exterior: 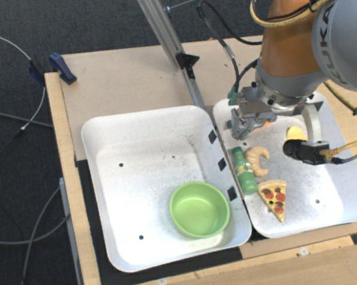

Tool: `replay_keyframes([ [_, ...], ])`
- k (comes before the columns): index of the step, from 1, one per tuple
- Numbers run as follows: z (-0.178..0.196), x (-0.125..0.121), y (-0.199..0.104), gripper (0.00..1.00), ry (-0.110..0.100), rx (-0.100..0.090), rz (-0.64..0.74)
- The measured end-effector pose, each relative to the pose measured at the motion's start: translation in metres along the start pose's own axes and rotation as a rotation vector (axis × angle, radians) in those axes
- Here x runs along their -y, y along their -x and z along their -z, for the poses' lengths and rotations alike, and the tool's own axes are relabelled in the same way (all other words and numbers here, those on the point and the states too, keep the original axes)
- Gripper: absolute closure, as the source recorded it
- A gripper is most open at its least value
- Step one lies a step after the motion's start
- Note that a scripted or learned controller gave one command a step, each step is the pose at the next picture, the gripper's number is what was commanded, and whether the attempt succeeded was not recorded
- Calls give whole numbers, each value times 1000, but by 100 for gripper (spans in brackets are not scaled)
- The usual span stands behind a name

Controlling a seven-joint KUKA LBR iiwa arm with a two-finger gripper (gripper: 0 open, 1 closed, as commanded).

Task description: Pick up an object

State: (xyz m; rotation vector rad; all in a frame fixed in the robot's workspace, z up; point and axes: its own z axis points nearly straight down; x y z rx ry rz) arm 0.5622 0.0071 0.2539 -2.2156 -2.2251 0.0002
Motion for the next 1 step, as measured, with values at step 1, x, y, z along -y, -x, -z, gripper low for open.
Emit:
replay_keyframes([
  [1, -15, -14, -53, 100, 1, 0, 0],
])
